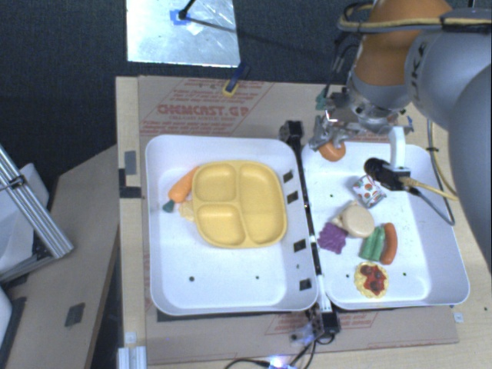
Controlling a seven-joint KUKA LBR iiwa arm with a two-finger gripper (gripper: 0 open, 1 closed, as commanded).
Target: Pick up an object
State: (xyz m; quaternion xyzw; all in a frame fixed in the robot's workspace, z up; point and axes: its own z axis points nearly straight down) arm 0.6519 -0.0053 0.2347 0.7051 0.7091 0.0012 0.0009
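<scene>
pincer (332,138): over right bin's (442,229) far left corner, grip state can't tell
orange piece (333,152): directly under pincer

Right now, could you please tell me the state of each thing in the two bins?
Yellow tray: upright in left bin.
Carrot: lying against the tray.
Orange piece: under the gripper.
Pizza: flat in right bin.
Purple piece: beside the bun.

Arm's end effector (332,133) over right bin (430,271), touching an orange object (333,152), yellow divided plate (234,204) in left bin (223,287)
</scene>
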